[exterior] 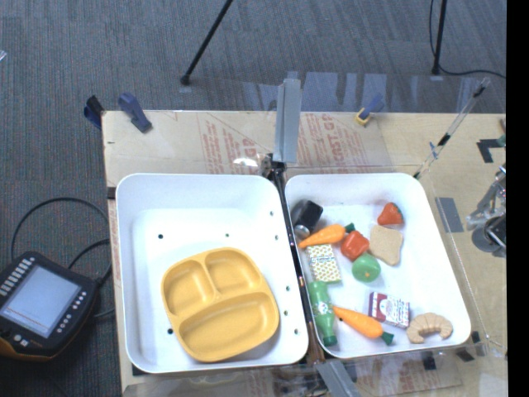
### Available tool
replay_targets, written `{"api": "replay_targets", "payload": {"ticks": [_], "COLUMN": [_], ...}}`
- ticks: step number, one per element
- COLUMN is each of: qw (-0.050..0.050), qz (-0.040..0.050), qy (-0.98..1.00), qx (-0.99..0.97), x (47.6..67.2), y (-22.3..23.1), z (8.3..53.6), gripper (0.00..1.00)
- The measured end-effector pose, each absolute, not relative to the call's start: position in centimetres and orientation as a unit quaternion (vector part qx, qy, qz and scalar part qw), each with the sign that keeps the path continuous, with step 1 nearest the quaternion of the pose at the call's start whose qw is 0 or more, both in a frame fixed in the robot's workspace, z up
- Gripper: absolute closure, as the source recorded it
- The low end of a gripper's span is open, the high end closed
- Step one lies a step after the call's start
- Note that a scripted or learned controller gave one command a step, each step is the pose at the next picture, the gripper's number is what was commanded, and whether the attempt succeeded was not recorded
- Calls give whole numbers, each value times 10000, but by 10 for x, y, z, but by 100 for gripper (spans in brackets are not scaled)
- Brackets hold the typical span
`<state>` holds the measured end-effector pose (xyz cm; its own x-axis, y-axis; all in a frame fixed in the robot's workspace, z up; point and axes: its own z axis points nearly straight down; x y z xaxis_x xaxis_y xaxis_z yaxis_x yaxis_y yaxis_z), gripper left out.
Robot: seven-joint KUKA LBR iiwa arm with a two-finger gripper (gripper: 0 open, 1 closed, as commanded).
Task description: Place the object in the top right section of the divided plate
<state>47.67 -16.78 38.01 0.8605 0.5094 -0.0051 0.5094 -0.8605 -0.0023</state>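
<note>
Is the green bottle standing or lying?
Lying: the green bottle rests on its side along the right bin's left wall.

Looks like a robotics lab: grey office carpet (99,40), tripod legs (211,31), a teach pendant (41,300) w/ cable on the floor, a cardboard-covered surface (198,143) w/ clamps (132,112), two white bins (136,197); prob. toy food (359,267) in one.

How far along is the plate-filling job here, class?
Done: nothing; the yellow divided plate in the left bin carries no object. In hand: nothing seen. Left: pick an item, such as the carrot, from the right bin and place it in the plate's top right section.
</note>
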Motion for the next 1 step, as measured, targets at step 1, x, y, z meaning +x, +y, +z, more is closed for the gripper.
{"api": "replay_targets", "payload": {"ticks": [1], "qw": [48], "qz": [76], "qy": [-1779], "qx": [-9840], "x": [489], "y": [-185], "z": [167], "gripper": [100]}}
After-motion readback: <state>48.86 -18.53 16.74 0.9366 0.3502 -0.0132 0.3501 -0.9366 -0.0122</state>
